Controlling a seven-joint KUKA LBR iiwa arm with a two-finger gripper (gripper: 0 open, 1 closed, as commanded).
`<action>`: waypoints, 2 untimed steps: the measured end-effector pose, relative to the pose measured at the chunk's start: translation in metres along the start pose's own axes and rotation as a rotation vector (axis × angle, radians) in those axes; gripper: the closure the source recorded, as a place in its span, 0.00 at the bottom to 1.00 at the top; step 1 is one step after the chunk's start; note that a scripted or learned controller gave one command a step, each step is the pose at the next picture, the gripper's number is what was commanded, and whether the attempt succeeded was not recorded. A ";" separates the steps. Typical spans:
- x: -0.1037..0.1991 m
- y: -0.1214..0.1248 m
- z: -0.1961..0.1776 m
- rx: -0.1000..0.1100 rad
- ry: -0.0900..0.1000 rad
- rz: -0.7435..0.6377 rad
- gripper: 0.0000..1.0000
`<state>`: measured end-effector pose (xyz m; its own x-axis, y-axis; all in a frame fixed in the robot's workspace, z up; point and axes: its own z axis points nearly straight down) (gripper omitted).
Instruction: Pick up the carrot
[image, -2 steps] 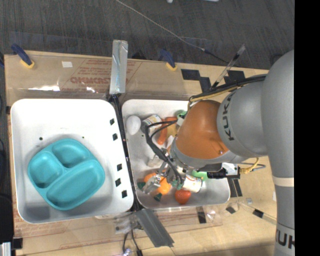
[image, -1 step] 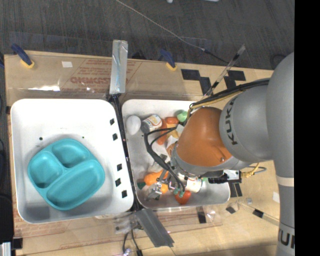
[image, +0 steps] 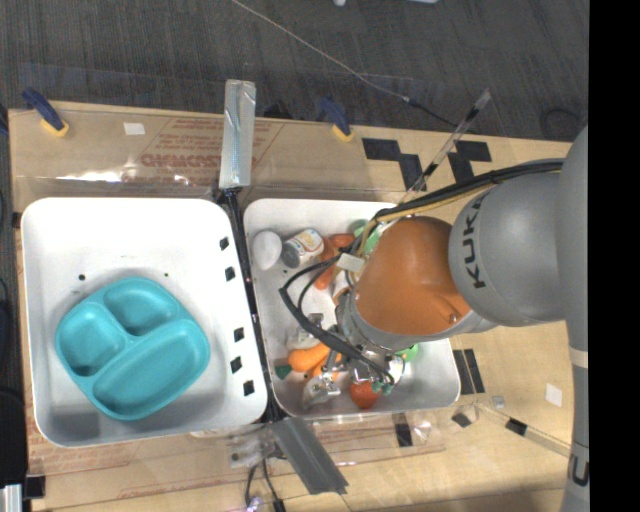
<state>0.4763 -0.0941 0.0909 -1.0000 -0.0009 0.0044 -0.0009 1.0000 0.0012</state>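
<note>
along the near edge of the table, a grey bracket and some black wires sit at the foot of the gap between the two bins; the wires run out of frame at the bottom. just beyond, the near end of the right bin holds a crowd of small things: a red round piece, something green against the left wall, and the carrot, an orange piece lying left of centre, partly under a black cable. the tool is down among these things, just right of the carrot, but the arm's orange band and grey body cover most of it, so whether it is open or closed, or has hold of anything, cannot be told. the arm hides the middle and right of this bin, leaving little open room there. farther back in the same bin lie a white round thing, a small tipped jar and another orange piece, all close to the far wall. the left bin has much bare floor; a teal divided plate lies toward its near left corner, its sections bare. at the far side, a silver strip stands over the gap between the bins, with blue clips on the table's far edge.
</note>
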 end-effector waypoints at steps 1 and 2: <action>-0.010 0.001 -0.001 0.001 -0.007 0.162 0.00; 0.000 0.003 0.000 0.000 -0.001 0.189 0.00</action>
<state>0.4764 -0.0909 0.0910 -0.9824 0.1869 0.0040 0.1869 0.9824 0.0008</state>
